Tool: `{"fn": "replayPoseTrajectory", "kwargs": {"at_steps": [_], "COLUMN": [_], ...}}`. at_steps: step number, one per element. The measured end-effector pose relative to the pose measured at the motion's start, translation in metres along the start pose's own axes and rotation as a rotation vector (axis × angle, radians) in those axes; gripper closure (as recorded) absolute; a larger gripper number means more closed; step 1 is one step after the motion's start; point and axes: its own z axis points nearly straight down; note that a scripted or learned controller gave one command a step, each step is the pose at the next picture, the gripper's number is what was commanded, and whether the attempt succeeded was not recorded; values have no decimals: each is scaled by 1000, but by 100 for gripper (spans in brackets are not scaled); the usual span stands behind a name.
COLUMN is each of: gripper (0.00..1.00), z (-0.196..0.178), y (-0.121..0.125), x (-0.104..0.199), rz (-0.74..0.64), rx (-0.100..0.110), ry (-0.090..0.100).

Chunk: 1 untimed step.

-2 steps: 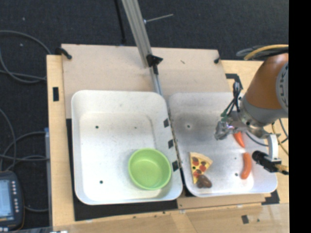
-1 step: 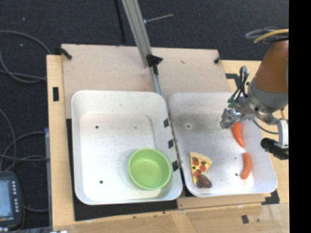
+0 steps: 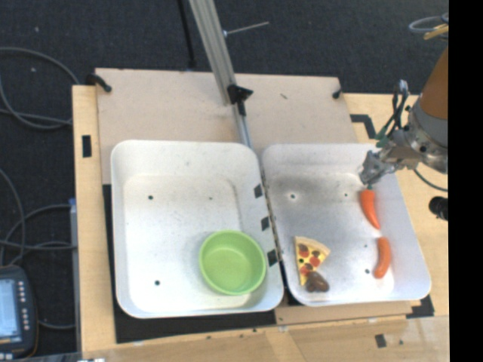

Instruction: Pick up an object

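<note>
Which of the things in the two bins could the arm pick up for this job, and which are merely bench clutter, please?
Candidates to pick up:
- upper carrot, just below the gripper
- lower carrot
- pizza slice
- green bowl, in the left bin

Just lying about:
- aluminium post
- cables
- handheld screen

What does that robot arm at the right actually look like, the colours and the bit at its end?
The arm is grey metal with an orange band higher up. Thin cables, one greenish, loop along its side near the wrist. Its end narrows to a small grey tool, blocky and metallic, too small here to make out finer detail.
</note>
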Motion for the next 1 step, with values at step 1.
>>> {"fn": "replayPoseTrajectory", "kwargs": {"at_steps": [1], "gripper": [100], "z": [4], "y": [-2], "x": [62], "rz": [-3], "rx": [7], "ry": [3]}}
